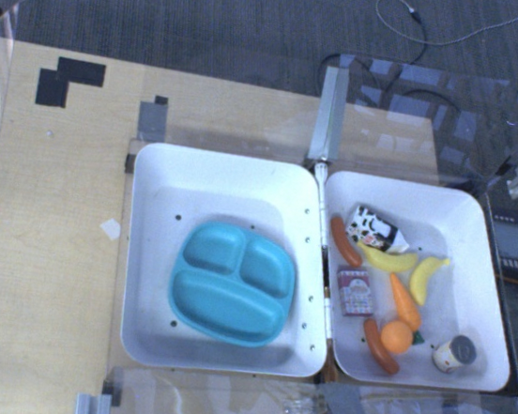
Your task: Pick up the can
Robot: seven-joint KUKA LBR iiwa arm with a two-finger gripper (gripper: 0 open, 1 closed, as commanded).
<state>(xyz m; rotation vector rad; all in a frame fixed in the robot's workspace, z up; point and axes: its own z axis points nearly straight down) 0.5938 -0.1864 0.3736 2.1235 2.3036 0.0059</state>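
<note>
The can is small, with a cream body and a dark grey end. It lies on its side in the near right corner of the right bin. An orange sits a short way to its left, apart from it. Nothing touches or covers the can.
The right bin also holds a cow-patterned carton, a banana, a carrot, two sausages, and a maroon packet. A blue divided plate lies in the left bin. A metal divider stands behind the bins.
</note>
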